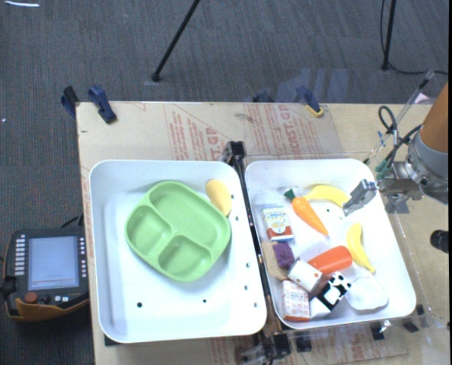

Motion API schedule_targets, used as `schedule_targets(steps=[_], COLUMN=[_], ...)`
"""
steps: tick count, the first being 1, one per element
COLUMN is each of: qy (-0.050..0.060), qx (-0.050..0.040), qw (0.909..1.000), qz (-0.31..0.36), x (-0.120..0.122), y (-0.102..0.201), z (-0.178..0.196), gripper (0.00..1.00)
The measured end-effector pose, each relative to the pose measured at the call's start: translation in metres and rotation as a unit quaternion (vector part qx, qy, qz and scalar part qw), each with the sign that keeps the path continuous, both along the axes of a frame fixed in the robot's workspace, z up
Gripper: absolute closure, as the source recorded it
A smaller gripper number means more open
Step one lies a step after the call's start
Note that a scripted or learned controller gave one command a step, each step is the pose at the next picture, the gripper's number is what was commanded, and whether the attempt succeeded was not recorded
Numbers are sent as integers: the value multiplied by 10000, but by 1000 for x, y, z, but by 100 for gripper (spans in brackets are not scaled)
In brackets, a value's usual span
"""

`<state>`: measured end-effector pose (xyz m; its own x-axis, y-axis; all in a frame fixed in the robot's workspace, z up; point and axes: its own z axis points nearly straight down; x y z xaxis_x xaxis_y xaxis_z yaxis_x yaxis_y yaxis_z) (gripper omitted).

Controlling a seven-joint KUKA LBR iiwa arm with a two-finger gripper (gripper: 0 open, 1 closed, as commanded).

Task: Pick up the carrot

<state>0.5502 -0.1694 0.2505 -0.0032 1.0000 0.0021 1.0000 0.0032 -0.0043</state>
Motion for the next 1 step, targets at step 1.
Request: schedule_targets(steps=[1], qy=[74], qx=[7], qw=[9965], qz=[-831], x=[48], y=[35], z=[-156], gripper=[0])
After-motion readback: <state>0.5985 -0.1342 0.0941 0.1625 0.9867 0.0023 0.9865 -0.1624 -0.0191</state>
